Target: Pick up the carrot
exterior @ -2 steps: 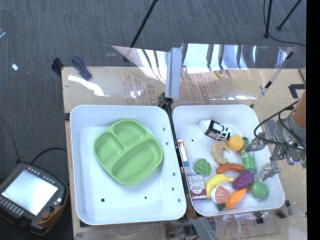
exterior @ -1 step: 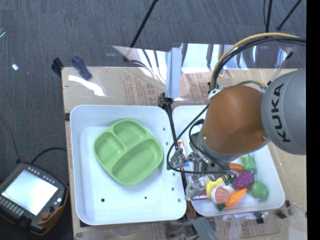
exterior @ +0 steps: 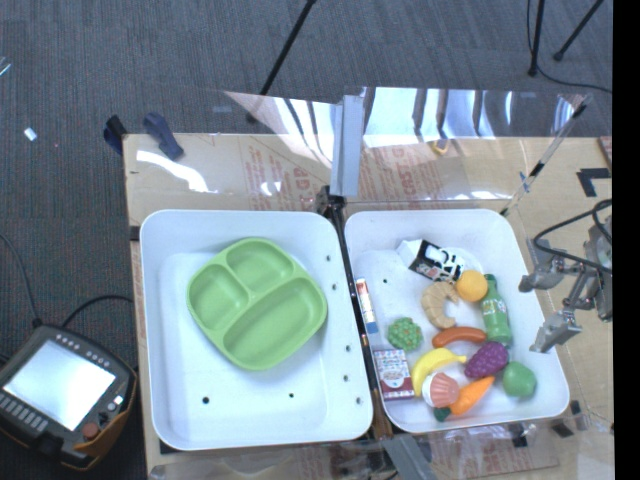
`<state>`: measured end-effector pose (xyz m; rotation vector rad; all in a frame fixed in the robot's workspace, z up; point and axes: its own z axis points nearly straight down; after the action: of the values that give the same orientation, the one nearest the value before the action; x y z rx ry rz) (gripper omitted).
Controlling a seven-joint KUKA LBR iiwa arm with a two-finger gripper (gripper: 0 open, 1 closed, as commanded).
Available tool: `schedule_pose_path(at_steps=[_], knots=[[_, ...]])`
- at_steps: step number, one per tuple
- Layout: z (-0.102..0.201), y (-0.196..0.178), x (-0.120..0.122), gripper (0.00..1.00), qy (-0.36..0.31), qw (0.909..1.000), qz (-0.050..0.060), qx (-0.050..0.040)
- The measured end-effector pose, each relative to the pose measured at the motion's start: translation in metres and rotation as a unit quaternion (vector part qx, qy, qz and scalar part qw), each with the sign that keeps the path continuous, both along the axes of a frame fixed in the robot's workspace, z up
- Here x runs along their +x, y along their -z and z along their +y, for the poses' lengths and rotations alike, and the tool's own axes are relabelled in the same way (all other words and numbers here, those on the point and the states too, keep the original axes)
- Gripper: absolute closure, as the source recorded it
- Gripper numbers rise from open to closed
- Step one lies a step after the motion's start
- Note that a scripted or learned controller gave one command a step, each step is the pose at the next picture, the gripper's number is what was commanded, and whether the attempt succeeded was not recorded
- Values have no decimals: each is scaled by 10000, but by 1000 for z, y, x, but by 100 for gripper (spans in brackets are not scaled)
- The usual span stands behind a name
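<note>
At the right edge of the frame you see the gripper point(exterior: 556, 308) hanging outside the right bin point(exterior: 505, 230), just beyond its right wall and level with the bin's middle. Two grey fingers point(exterior: 553, 334) point left and downward, spread apart with nothing between them, so read the jaws as released.

Nearest you, at the lower right of the frame, the right bin's front corner holds the carrot point(exterior: 471, 394): a short orange cone lying flat and tilted, its tip toward the upper right, its green stub toward the lower left. It touches a pink-and-white shell-like toy point(exterior: 441, 389) on its left, with a green apple point(exterior: 518, 379) just beside it on the right.

Directly behind the carrot lie a purple bunch of grapes point(exterior: 487, 358) and a yellow banana point(exterior: 434, 361). A small red carton point(exterior: 392, 371) stands at the bin's left side. Farther back you find a sausage point(exterior: 459, 336), a green broccoli floret point(exterior: 404, 332), an upright green bottle point(exterior: 496, 314), a croissant point(exterior: 438, 303) and an orange point(exterior: 472, 286). A black-and-white packet point(exterior: 435, 260) lies farthest back.

The left bin point(exterior: 180, 230) holds a green divided plate point(exterior: 256, 302), lying flat near its centre. A teach pendant point(exterior: 62, 394) rests on the floor at the lower left.
</note>
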<state>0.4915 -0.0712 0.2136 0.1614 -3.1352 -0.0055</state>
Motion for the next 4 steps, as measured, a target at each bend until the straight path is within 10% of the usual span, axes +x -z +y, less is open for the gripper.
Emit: schedule_pose_path(at_steps=[1, 2, 3, 4], knots=[[-119, -27, 3, 0, 1350, 9908, -58, -50], [19, -2, -2, 0, 460, 9989, 57, 21], [-123, -57, 11, 0, 1677, 9857, -159, -60], [-15, 117, -10, 0, 501, 9987, -15, -8]])
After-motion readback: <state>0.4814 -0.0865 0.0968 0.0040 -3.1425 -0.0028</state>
